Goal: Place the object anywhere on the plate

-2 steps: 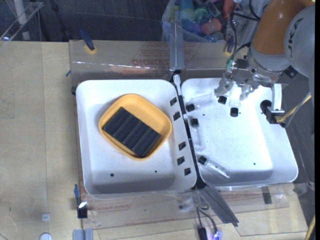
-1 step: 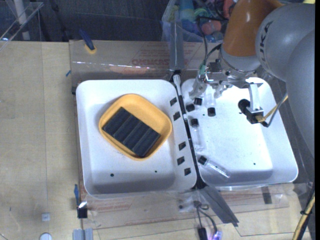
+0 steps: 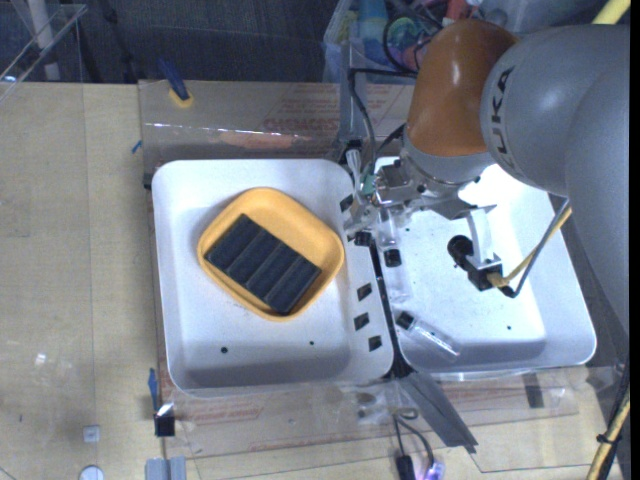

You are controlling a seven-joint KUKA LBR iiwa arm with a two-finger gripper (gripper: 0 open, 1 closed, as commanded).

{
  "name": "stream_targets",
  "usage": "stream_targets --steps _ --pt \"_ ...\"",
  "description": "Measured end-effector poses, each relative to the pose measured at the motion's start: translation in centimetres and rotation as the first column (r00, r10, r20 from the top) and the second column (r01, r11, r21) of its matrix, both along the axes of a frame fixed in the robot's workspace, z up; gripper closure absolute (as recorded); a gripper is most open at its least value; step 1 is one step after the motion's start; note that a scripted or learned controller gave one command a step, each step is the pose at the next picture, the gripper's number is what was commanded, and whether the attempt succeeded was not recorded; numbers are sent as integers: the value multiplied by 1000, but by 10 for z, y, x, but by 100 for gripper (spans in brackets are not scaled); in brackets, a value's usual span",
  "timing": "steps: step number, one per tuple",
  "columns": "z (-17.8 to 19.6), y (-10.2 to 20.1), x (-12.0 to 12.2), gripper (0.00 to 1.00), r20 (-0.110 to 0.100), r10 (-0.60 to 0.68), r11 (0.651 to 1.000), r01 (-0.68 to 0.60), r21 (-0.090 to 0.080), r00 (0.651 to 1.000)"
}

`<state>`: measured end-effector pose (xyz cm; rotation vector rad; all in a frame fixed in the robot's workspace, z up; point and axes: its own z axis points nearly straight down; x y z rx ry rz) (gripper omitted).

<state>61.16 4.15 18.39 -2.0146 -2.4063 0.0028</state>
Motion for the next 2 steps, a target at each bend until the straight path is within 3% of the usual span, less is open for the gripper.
stream_targets --steps 1,2 --pt "10 65 -15 100 1 77 997 -77 0 997" --pt "10 64 -15 0 0 76 997 -76 0 997"
